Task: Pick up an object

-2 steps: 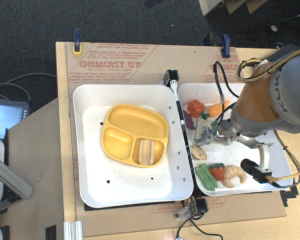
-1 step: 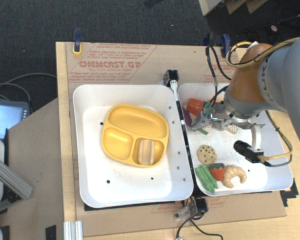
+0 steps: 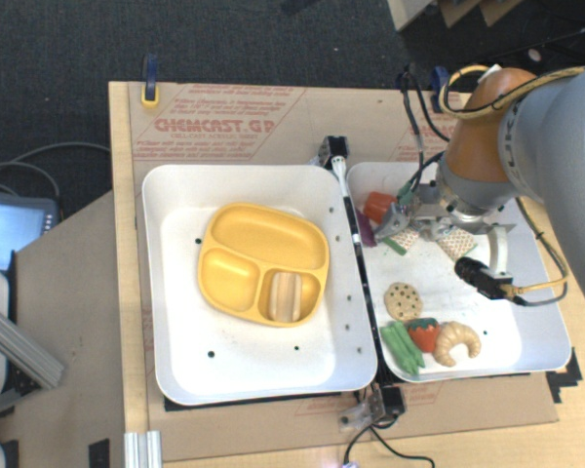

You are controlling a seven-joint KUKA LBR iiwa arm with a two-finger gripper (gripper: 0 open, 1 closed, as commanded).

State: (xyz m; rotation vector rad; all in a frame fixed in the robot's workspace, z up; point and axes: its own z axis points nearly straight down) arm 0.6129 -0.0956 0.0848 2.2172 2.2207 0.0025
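Observation:
The right bin (image 3: 541, 349) holds several toy foods. A red piece (image 3: 378, 206) lies at its upper left, with a purple piece (image 3: 368, 232) and a green strip (image 3: 395, 245) just below it. Lower down are a round cookie (image 3: 403, 300), a green pea pod (image 3: 400, 346), a red strawberry-like piece (image 3: 424, 335) and a croissant (image 3: 456, 342). My gripper (image 3: 408, 218) hangs low over the bin's upper left, right beside the red piece and the green strip. I see nothing held in it. A cross-hatched pale piece (image 3: 458, 245) lies under the wrist.
The left bin (image 3: 175, 339) carries a yellow divided plate (image 3: 263, 261) with a beige item (image 3: 285, 295) in its lower right compartment. The arm's grey body and orange band (image 3: 478, 144) cover the right bin's upper right. Cables and a black part (image 3: 483, 276) trail over the bin's right side.

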